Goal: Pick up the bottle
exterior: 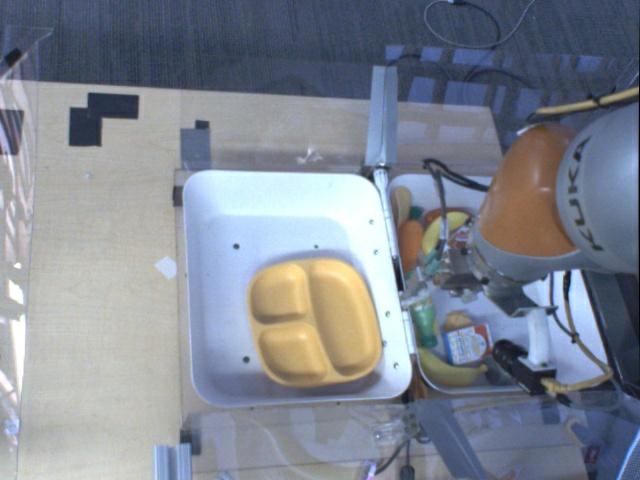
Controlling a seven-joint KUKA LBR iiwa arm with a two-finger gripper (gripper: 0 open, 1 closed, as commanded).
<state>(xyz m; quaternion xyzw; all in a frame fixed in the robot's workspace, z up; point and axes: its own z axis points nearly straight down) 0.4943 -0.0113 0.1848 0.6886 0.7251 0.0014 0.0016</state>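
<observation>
Though probably light, stiff, slippery: green bottle (424, 320) in right bin (520, 386), best pinched midway; claw (447, 273) spread impossible to tell.

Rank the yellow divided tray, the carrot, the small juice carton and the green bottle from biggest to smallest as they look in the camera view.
1. Yellow divided tray, by far the largest.
2. Carrot.
3. Small juice carton and green bottle: these look about alike, and the arm hides part of the bottle, so I won't rank them.
</observation>
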